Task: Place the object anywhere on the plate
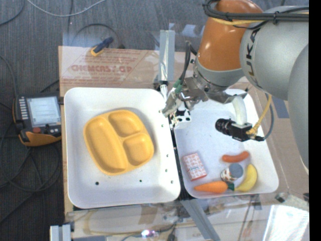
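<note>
Objects for the task lay in the right bin (pixel 261 134): a carrot (pixel 211 187), a banana (pixel 249 177), a sausage (pixel 235 157), a small patterned box (pixel 194 165) and a round grey item (pixel 232 173), all clustered toward the near edge. None was on the plate (pixel 119 140), which sat in the left bin (pixel 75 185), yellow, with three compartments, well apart from the cluster.

In the camera view, the pincer (pixel 176 104) hung over the seam between the two bins, near their far edge, away from both the objects and the plate. You could not tell how far it was open; dark hardware and cabling crowded the tips. Nothing was visible between them, so you should have treated it as holding nothing.

Judged from this layout, the step in hand was the pick, not yet begun. To do it well, you would have chosen an object standing clear of its neighbours; the patterned box stood slightly apart from the rest, while the carrot, banana and round item nearly touched. Approach from straight above, confirm the grasp before lifting, then release over any compartment of the plate.
</note>
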Motion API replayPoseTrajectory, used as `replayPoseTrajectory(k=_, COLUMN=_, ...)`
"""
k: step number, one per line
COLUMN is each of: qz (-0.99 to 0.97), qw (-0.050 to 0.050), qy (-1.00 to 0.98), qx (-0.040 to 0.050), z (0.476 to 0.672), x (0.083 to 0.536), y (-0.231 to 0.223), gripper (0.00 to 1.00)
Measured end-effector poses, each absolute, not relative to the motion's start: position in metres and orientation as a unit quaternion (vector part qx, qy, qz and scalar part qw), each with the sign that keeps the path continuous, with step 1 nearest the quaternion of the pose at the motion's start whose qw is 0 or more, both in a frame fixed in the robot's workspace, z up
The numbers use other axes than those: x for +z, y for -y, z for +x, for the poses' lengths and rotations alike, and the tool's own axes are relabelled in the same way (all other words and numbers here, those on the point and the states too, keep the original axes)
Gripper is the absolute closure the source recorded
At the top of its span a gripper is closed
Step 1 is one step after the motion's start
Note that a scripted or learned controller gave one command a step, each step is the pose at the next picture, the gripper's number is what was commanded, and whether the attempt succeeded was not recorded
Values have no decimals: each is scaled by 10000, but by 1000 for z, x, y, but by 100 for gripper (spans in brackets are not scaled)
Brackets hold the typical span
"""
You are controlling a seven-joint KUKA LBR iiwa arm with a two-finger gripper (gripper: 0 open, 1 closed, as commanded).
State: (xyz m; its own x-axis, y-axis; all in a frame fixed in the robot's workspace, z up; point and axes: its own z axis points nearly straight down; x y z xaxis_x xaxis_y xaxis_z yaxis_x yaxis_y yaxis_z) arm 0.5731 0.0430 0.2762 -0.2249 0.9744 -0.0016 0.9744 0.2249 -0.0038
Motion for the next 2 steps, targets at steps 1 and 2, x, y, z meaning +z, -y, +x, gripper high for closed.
replayPoseTrajectory(k=1, qz=-6303, qw=21, qy=7763, qx=29, z=563, x=191, y=-116, gripper=100)
replayPoseTrajectory(k=2, qz=-6304, qw=21, qy=7763, qx=25, z=563, x=192, y=-116, gripper=0)
